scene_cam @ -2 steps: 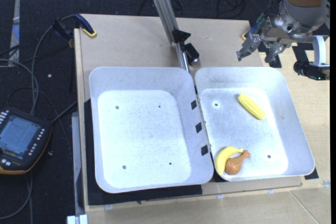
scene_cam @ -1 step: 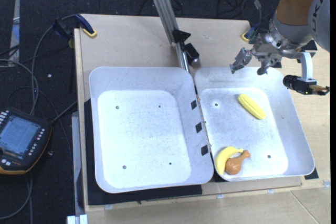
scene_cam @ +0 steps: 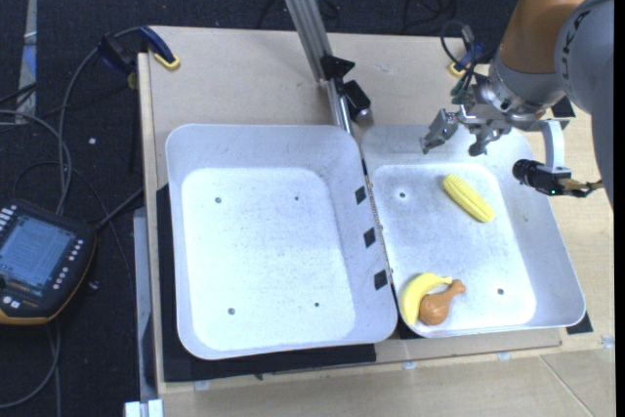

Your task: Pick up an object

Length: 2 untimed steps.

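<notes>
The claw (scene_cam: pixel 455 141) hangs spread open, gripping nothing; a corn cob (scene_cam: pixel 468 197) lies just below it, apart.

Both bins (scene_cam: pixel 195 151) look like matt white plastic, faintly speckled. The bench (scene_cam: pixel 244 63) is pale, smooth wood. The corn cob (scene_cam: pixel 468 197) and banana (scene_cam: pixel 418 289) look like glossy plastic; the arm's orange band (scene_cam: pixel 543 29) has a satin sheen.

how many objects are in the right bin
3. A yellow corn cob lies in the right bin's upper part. A banana and an orange drumstick lie touching at its lower left corner. Nothing seems hidden.
</notes>
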Motion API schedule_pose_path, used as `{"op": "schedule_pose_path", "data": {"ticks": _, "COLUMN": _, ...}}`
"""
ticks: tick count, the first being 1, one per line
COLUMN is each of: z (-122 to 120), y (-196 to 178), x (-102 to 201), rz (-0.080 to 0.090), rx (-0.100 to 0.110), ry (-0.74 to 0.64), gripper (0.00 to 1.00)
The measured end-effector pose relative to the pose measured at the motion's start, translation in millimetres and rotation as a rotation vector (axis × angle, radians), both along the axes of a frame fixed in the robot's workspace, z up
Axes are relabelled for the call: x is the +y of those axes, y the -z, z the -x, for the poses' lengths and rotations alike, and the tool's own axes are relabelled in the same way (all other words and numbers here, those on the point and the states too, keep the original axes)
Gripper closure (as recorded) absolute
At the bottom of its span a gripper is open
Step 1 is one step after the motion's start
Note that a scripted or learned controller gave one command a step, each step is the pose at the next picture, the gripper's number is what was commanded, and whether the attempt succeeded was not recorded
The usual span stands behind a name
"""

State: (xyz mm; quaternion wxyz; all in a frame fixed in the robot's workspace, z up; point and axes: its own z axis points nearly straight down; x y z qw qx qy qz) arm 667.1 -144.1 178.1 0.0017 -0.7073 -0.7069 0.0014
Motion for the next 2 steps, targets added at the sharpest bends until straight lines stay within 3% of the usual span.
{"op": "schedule_pose_path", "data": {"ticks": 1, "z": -3, "y": 47, "x": -7, "rz": 0.0, "rx": -0.001, "ry": 0.0, "gripper": 0.0}}
{"op": "schedule_pose_path", "data": {"ticks": 2, "z": -4, "y": 33, "x": -7, "rz": 0.001, "rx": -0.006, "ry": -0.001, "gripper": 1.0}}
